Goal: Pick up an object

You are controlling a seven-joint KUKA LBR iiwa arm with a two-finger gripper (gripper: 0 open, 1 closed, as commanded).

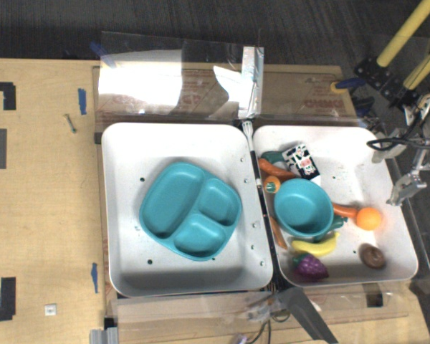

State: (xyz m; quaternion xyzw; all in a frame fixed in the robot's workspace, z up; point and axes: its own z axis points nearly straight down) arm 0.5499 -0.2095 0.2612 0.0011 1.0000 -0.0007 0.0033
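Observation:
The right bin (pixel 342 146) holds several toy items. A teal bowl (pixel 304 206) sits in its middle. Around the bowl lie an orange ball (pixel 369 218), a carrot (pixel 345 210), a second carrot (pixel 275 169), a yellow banana (pixel 316 247), purple grapes (pixel 310 266), a brown round piece (pixel 373 256) and a black-and-white carton (pixel 301 160). Grey metal parts of my gripper (pixel 407 183) hang at the bin's right rim, apart from all the items, with nothing visibly in them.
The left bin (pixel 126 146) holds a teal divided plate (pixel 191 210). A clear plastic sheet (pixel 179 77) stands behind the bins. Yellow bars (pixel 408 24) and cables crowd the top right corner. The bench's wooden top (pixel 36 192) stretches to the left.

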